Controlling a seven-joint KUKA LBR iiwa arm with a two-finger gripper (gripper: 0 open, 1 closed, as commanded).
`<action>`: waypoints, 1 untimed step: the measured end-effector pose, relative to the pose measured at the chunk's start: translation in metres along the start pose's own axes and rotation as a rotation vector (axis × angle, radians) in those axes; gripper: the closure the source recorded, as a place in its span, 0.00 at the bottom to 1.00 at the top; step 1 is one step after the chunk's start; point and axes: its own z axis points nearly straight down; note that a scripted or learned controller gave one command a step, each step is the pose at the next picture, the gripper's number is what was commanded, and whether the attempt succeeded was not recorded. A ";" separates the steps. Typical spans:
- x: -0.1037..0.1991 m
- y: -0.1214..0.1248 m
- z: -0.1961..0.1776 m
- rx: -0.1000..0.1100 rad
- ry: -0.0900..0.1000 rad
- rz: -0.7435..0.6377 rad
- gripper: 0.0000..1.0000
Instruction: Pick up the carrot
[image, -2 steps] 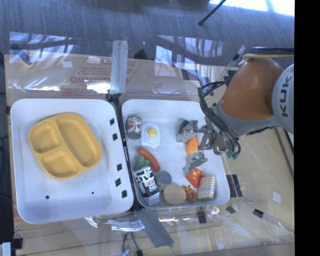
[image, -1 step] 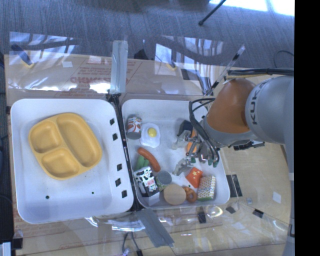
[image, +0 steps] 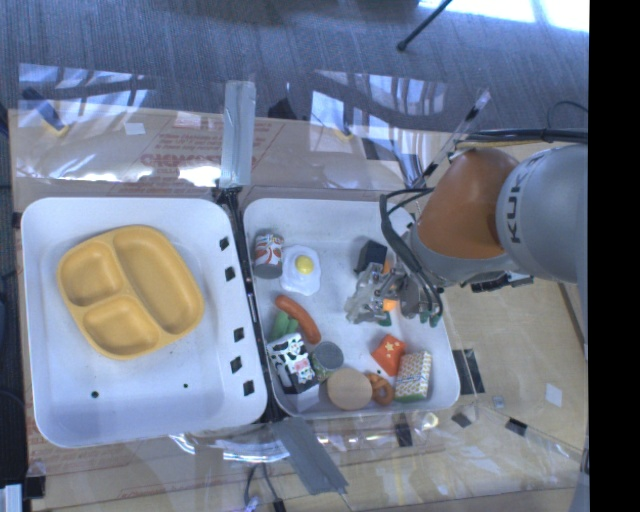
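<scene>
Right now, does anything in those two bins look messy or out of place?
Nothing looks spilled or broken. The toy foods are simply jumbled in the right bin, the carrot lying aslant among them, while the yellow tray sits crooked in the left bin.

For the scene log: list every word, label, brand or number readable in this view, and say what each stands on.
"KU": dark letters on the grey arm, cut off by the frame edge.
Reddish print on the cardboard sheet behind the bins: too blurred to read.
Black-and-white carton in the right bin: too small to read.
Small can by the divider: label unreadable.
</scene>
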 end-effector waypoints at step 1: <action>-0.032 0.072 -0.125 -0.002 -0.014 0.013 1.00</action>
